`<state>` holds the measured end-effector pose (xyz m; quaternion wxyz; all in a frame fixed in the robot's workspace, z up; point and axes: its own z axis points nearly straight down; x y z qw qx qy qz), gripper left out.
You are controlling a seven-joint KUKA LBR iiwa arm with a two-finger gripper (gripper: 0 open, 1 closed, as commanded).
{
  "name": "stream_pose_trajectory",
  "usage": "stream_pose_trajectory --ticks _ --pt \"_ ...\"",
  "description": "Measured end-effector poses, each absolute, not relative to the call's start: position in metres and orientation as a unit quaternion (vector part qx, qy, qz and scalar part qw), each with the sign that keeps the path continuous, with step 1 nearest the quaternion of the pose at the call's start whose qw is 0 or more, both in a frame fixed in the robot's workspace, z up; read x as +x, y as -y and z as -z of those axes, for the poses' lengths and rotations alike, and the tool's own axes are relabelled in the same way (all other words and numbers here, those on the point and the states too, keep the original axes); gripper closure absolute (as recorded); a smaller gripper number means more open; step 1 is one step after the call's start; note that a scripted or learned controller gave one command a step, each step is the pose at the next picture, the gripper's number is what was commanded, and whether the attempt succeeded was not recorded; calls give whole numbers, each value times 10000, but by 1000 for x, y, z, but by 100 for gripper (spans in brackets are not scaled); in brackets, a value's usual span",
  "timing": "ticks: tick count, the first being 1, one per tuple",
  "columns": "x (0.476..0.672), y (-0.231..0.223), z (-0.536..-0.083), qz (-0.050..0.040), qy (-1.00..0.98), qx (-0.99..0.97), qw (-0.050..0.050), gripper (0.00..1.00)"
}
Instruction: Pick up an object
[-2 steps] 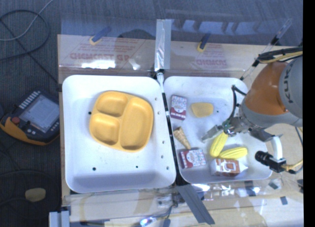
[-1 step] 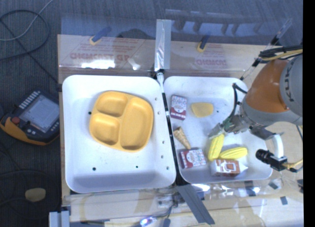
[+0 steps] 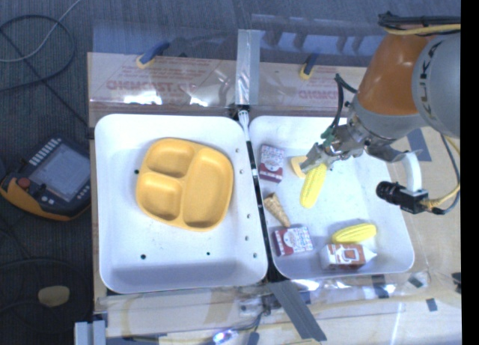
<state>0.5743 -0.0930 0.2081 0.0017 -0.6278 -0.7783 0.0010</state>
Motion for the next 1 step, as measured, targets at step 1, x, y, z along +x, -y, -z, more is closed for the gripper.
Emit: stream_pose_trajectory --ticks 1 --pt "554 54 -229 -24 8042 -5944 13 100"
